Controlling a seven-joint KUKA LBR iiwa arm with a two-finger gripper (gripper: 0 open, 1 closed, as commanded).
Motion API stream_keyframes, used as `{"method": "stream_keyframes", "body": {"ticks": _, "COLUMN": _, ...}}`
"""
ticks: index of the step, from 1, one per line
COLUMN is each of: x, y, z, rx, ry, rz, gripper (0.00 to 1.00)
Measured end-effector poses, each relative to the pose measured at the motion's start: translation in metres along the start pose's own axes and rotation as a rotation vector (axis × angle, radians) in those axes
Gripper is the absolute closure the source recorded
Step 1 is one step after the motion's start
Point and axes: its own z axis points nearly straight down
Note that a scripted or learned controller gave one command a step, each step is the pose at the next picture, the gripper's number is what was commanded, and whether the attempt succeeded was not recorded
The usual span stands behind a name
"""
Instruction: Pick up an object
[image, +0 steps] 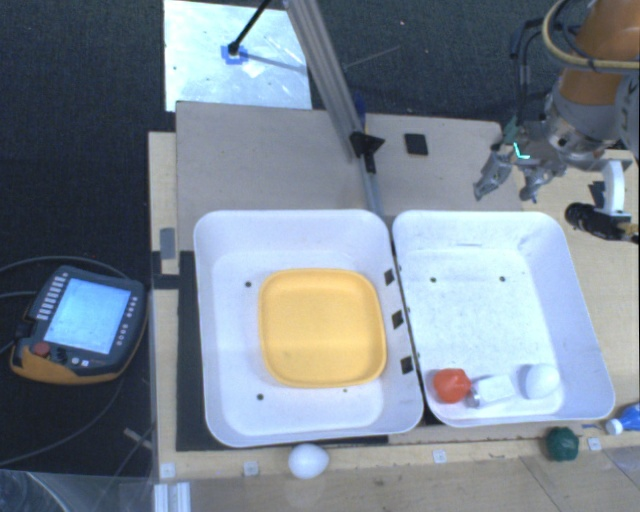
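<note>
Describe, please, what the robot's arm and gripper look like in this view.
The arm is grey with an orange band above the wrist, and dark cables loop beside it. The gripper is grey metal with two slim fingers and a small teal light on its body.

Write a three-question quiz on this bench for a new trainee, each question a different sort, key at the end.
1. True or false: the yellow plate lies in the right bin.
2. Multiple choice: the orange object sits in the right bin's (a) near left corner, (b) far right corner, (c) middle.
3. Fill in: the gripper hangs above the ____ edge of the right bin, with nothing between its fingers.

Key
1. False; it lies in the left bin.
2. (a), beside a white ball.
3. Far.
</note>
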Motion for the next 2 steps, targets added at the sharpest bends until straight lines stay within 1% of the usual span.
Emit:
{"method": "stream_keyframes", "body": {"ticks": 1, "x": 0.0, "y": 0.0, "z": 0.0, "rx": 0.0, "ry": 0.0, "rz": 0.0, "gripper": 0.0}}
{"method": "stream_keyframes", "body": {"ticks": 2, "x": -0.001, "y": -0.008, "z": 0.045, "rx": 0.003, "ry": 0.0, "rz": 0.001, "gripper": 0.0}}
